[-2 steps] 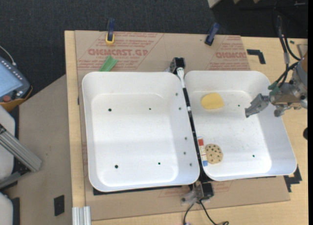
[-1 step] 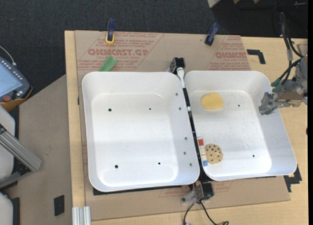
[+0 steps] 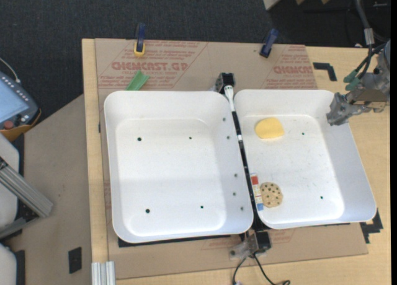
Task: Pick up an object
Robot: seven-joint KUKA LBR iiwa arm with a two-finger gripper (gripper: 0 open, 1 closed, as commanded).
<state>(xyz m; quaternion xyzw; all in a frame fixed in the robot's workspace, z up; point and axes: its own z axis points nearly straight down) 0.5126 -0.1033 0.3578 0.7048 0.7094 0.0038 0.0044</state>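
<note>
Sitting side by side on the cardboard-covered tabletop (image 3: 186, 67): two shallow white plastic bins, the left bin (image 3: 118, 153) and the right bin (image 3: 347, 172), pressing together along a black centre seam, apparently so that things can be carried across from one to the other. Holding the cardboard sheet down at the far edge: a yellow-and-blue clamp (image 3: 140, 43) and a dark blue clamp (image 3: 269, 43), with a scrap of green tape (image 3: 138, 80) lying just near of the first.

Resting in the right bin, toward its far left part: a pale yellow rounded object, soft-looking like a sponge or foam piece (image 3: 270, 129). Lying near the bin's near-left corner, close against the seam: a tan round cookie-like disc with dark specks (image 3: 270, 194), touching a small red-and-white item (image 3: 257, 192) too small to identify. Both well apart from each other, leaving room for a clean approach to either.

Hovering at the far right rim of the right bin: the grey metal gripper (image 3: 337, 114), reaching in from the right and holding nothing visible. Impossible to judge from this slanted view how wide it is set. Standing well right of the yellow object, probably the closer candidate, so likely needing a move left and down before any grasp.
</note>
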